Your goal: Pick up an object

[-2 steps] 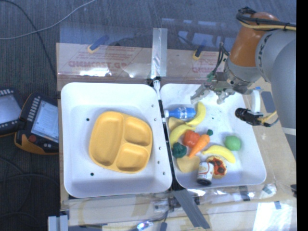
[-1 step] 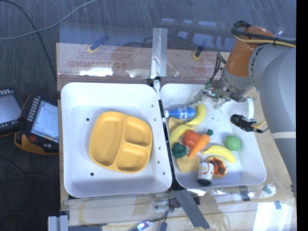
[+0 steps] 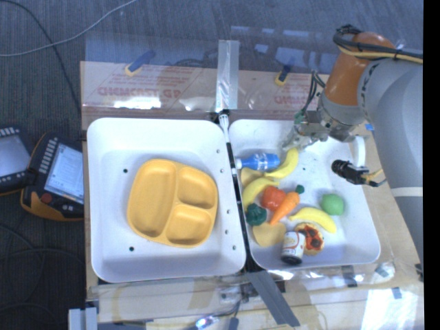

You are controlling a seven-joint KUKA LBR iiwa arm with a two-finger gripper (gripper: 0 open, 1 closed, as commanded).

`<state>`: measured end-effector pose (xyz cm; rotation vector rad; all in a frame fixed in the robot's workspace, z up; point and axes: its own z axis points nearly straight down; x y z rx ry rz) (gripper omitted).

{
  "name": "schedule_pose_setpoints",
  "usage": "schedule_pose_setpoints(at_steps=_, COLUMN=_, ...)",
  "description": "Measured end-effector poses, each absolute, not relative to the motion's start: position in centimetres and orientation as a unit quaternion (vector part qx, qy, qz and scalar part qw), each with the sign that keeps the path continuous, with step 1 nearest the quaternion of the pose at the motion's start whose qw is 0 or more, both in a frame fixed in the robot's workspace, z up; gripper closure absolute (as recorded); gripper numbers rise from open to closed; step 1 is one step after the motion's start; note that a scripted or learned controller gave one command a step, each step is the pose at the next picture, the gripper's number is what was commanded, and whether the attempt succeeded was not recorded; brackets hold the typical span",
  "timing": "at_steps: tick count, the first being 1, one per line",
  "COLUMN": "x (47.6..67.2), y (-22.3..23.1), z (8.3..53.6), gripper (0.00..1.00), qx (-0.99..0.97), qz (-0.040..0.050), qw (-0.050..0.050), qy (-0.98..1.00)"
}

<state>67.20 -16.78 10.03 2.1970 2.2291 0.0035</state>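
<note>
Grey arm [image 3: 395,126] comes in from the right, bulky link filling the right edge. Orange band [image 3: 347,74] sits above the wrist, upper right. Wrist angles down and left. Hand [image 3: 300,137] hangs low at the end of it, pointing down-left, nothing seen between its fingers. Finger gap too small to tell.

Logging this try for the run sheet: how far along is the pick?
Done: the gripper has reached the right bin, low over its far end near the tip of a banana and the blue bottle. In hand: nothing shows between its fingers. Left: the grasp and lift. The carrot, green ball and can lie in the bin; the yellow tray sits in the left bin.
</note>
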Motion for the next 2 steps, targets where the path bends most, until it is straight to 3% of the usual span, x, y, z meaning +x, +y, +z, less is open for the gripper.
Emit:
schedule_pose_setpoints(at_steps=1, x=66.39, y=-14.51, z=20.89, gripper=1.00, qx=0.780, qz=-0.0014, qw=0.000, qy=0.626)
schedule_pose_setpoints(at_steps=2, x=66.37, y=-14.52, z=20.86, gripper=0.00, qx=0.780, qz=-0.0019, qw=0.000, qy=0.625)
